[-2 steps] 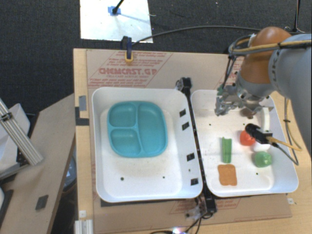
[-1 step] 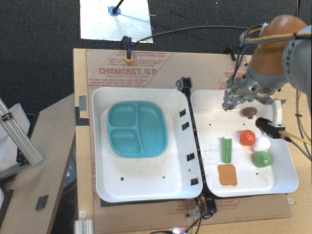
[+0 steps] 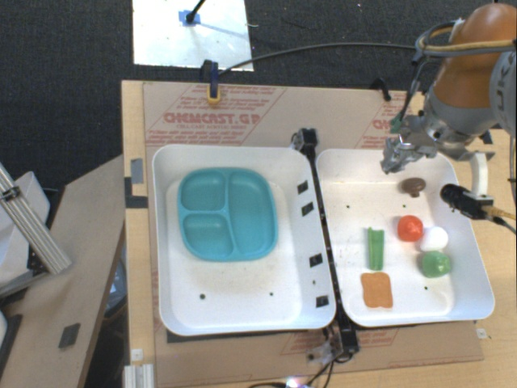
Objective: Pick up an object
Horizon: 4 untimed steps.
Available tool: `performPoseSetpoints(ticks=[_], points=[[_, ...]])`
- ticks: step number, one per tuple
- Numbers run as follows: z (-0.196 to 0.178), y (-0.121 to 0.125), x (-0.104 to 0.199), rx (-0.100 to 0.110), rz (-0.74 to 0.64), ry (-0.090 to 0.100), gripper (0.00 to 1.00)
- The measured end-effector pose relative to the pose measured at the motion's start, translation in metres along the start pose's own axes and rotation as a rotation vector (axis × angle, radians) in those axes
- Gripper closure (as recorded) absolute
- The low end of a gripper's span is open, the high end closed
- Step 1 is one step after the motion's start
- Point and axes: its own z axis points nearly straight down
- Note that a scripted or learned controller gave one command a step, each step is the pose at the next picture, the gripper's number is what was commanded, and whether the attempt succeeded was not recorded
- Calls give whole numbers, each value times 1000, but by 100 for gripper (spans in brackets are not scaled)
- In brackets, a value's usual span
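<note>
My gripper (image 3: 395, 158) hangs over the far end of the right bin (image 3: 468, 305), with nothing visibly between its tips. A small brown piece (image 3: 414, 186) lies just to its right and nearer the camera. Further forward sit a red ball (image 3: 409, 228), a white ball (image 3: 436, 238) and a green rounded piece (image 3: 435, 263), close together. A green stick (image 3: 376, 247) lies lengthwise near the bin's middle, and an orange flat piece (image 3: 376, 289) lies in front of it.
The left bin (image 3: 178, 314) holds a teal divided plate (image 3: 227, 214). A black hinged divider (image 3: 317, 225) runs between the two bins. The arm's grey body and orange band (image 3: 477, 39) rise at the upper right.
</note>
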Motion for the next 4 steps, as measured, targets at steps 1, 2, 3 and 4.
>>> performPoseSetpoints(ticks=[1,2,3,4], points=[[-54,2,0,-1,-5,0,100],[-47,-1,61,5,-11,3,100],[-44,-12,119,6,-11,3,100],[-25,-17,162,7,-10,3,100]])
